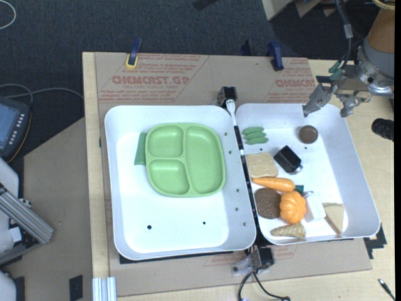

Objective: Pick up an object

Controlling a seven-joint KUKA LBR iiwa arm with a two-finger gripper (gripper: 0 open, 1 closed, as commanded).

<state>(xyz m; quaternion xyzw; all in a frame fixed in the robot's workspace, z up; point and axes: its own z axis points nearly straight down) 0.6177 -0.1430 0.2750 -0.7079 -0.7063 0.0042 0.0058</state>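
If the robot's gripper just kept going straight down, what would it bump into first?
Probably the small brown round thing. The gripper, fingers spread, hangs over the far end of the right bin, and that piece lies just below it. Depth is hard to judge, so it might hit bare bin floor beside it.

Green tray (185, 158), white bins (125, 199), orange pumpkin (292, 207), perhaps brown cookie (307, 133)

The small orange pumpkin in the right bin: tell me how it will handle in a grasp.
The pumpkin looks rounded and smooth, so it may slip or roll. It lies against the carrot and the dark patty; they would probably shift.
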